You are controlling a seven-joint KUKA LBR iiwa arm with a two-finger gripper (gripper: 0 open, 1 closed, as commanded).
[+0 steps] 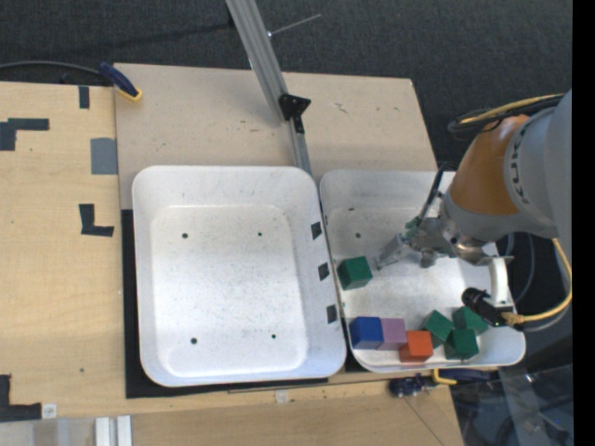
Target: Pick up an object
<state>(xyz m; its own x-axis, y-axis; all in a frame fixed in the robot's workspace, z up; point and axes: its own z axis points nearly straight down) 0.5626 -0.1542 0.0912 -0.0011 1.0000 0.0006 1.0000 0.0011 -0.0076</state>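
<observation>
1. Camera view, looking down at a slant: two shallow white bins sit side by side on my desk (232, 110). The left bin (228, 184) shows only small dark dots on its floor.
2. My grey arm with its orange band (479, 170) reaches in from the right, over the right bin (372, 189).
3. My jaws (390, 254) hang low over the middle of the right bin, pointing left; I cannot tell whether they are spread or pressed together.
4. A green block (354, 271) lies just beside and below the tip of my jaws, near the bin's left wall. I cannot tell whether they touch.
5. Along the near edge lie a blue block (366, 331), a purple block (393, 332), an orange block (418, 344) and three more green blocks (460, 342), clustered closely.
</observation>
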